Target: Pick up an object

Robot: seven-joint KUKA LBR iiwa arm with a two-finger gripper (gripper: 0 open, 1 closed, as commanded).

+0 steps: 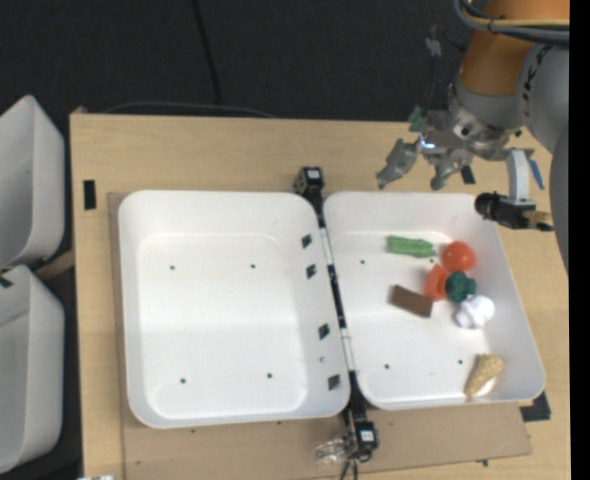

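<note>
Several small objects lie in the right bin (375, 368): a green block (410, 246), an orange-red ball (459, 256), a second orange piece (435, 283) beside a dark green lump (460, 287), a brown block (411, 301), a white lump (473, 312) and a tan piece (483, 375) near the front corner. My gripper (422, 168) hangs above the bench just beyond the right bin's far rim, apart from all the objects. Its two fingers are spread, with nothing between them.
The left bin (135, 268) stands beside the right one, joined by a dark-clipped seam (330, 298). White padded shapes (10, 268) sit off the bench's left edge. A black fitting (505, 208) projects by the right bin's far right corner.
</note>
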